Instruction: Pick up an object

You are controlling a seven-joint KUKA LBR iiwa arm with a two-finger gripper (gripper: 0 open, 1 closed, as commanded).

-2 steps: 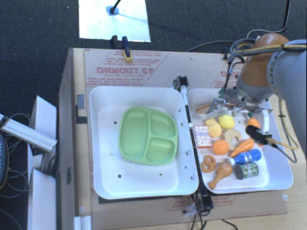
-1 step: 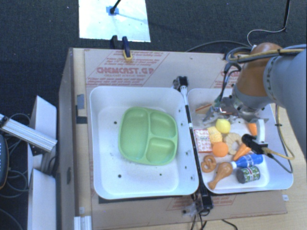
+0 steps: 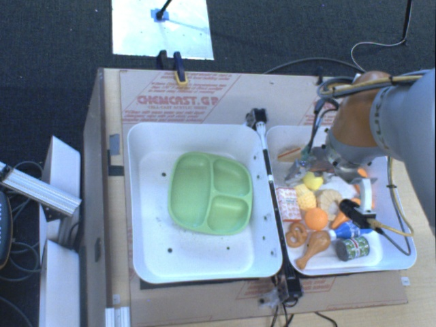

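Dark carpet round a cardboard-topped bench point(image 3: 204, 94) w/ two white bins. Nearest the camera, in the right bin point(image 3: 402, 251): can point(image 3: 352, 248), drumstick point(image 3: 315, 245), pretzel point(image 3: 296, 234), orange point(image 3: 315, 219), corn point(image 3: 305, 197), all heaped together, prob. dumped there as pick stock. Left bin point(image 3: 146, 251) carries a green tray point(image 3: 210, 193), likely the drop spot. Farther back the hand point(image 3: 310, 165) sits low over a yellow toy point(image 3: 313, 181), just above or touching it; can't tell if spread or pressed together, nor if anything's gripped. Arm point(image 3: 381, 125) comes in from right, angled down for a top grab.
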